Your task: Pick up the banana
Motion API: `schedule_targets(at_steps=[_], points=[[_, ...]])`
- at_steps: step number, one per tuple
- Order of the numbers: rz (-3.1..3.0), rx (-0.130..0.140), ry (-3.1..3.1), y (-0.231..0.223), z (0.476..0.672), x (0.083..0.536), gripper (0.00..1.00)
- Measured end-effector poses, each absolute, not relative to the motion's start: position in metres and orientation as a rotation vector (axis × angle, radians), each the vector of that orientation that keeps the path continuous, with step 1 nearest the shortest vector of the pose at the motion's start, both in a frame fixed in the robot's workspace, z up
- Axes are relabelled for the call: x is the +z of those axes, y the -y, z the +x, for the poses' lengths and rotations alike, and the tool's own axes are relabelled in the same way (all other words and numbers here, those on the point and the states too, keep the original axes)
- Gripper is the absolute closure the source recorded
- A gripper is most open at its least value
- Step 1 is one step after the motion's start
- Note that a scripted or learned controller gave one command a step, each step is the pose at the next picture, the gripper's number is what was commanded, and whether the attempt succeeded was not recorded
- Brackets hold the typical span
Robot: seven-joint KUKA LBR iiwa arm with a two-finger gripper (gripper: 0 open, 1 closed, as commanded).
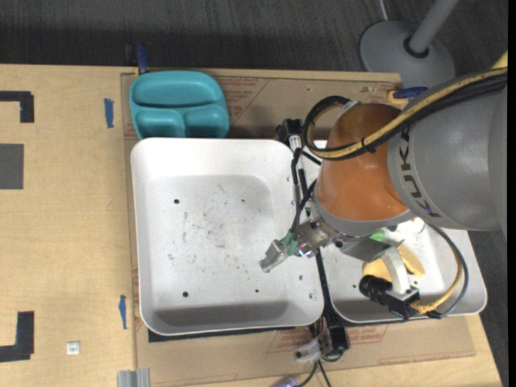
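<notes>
Camera view, pincer (274, 256) over left bin's (161, 240) right edge

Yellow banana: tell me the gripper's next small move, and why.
Probably shift the two-finger gripper toward the view's right. It hangs over the right side of the left shallow white bin, while the pale yellow piece that looks like the banana lies in the right shallow white bin, largely hidden under the grey and orange arm.
</notes>
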State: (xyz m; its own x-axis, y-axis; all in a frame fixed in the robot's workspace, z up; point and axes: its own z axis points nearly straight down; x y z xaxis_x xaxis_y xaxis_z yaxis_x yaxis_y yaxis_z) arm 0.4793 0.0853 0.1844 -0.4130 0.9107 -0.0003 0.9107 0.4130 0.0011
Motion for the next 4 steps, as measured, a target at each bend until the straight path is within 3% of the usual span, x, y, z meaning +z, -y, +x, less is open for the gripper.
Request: schedule_targets(at_steps=[1, 2, 3, 4], points=[[1.454, 0.004, -2.784, -0.128, 0.48, 0.086, 0.0], [1.768, 0.004, -2.594, -0.191, 0.49, 0.086, 0.0], [2.205, -0.001, -2.239, -0.214, 0.494, 0.168, 0.0], [2.313, 0.002, -2.128, -0.223, 0.479, 0.086, 0.0]])
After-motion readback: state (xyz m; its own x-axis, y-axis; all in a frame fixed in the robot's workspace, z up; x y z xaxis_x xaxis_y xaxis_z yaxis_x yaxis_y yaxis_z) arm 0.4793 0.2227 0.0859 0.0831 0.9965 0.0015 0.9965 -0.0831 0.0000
